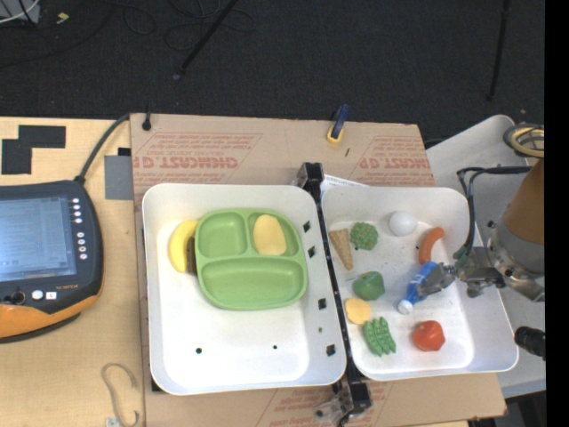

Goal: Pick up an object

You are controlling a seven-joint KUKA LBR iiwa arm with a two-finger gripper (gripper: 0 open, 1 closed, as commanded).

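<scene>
1. Camera view: the gripper (447,272) reaches in from the right over the right bin (484,350), its fingers pinching a blue object (420,286) that sits tilted between an orange sausage (430,243) and a red tomato (428,334).
2. Nearby lie a white ball (402,223), broccoli (363,235) and a green pepper (369,285).
3. The left bin (231,363) holds a green divided plate (249,259) with a banana (180,245) beside it.

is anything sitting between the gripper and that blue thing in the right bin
Nothing visible does. The gripper sits at the upper right end of the blue object. The orange sausage lies just above, the red tomato below, both off to the side.
</scene>
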